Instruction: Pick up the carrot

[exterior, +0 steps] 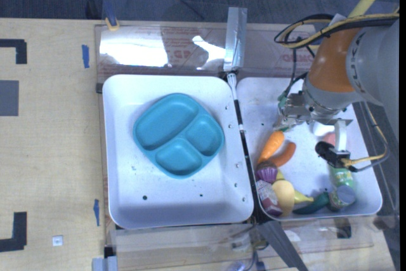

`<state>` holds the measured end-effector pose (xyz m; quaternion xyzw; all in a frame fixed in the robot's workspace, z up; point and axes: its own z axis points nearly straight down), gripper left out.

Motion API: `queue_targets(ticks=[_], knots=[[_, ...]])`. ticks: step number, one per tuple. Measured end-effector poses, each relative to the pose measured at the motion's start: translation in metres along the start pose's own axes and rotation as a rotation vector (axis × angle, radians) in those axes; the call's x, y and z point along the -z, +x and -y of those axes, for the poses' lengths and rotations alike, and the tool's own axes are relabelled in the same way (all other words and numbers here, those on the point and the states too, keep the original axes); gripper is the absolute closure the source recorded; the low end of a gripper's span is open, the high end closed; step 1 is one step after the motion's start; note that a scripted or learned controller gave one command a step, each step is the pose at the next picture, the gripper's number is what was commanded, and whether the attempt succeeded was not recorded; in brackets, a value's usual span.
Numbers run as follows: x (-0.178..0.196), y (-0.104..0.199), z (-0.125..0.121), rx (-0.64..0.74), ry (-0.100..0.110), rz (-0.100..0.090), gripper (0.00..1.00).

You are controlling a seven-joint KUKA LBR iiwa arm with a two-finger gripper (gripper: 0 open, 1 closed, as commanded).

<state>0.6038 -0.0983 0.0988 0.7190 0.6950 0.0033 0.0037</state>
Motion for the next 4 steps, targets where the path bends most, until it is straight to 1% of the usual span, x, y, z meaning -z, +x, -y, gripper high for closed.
queue_targets(ticks=[1,2,3,4], knots=[[-0.001,0.0,0.0,0.0,0.002,0.0,0.0],[-0.012,0.006,0.019,-0.232,0.007,0.0,0.0],[0.0,0.006,0.017,-0.233,0.002,0.0,1.0],[-0.001,0.006,0.017,-0.233,0.003,0.0,0.0]])
